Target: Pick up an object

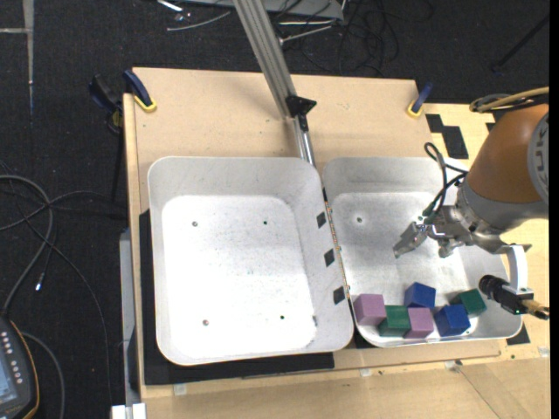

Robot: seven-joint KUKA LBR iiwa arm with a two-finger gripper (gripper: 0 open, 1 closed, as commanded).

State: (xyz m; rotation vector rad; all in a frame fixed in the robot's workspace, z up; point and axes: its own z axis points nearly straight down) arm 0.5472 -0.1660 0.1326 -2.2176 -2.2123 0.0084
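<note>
Light falls evenly and fairly bright from above on the wooden bench [227,116], while the floor around it sinks into near-black. The two white bins, left [236,260] and right [384,208], are the brightest areas, close to washed out, with faint speckle still readable. Shadows are soft and short, darkest under the left bin's near rim. The frame is slightly grainy; the orange arm [511,155] looks a little soft.

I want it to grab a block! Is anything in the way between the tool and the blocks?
Nothing visible. The tool hangs over bare bin floor, and the blue block sits just below it in the picture.
</note>
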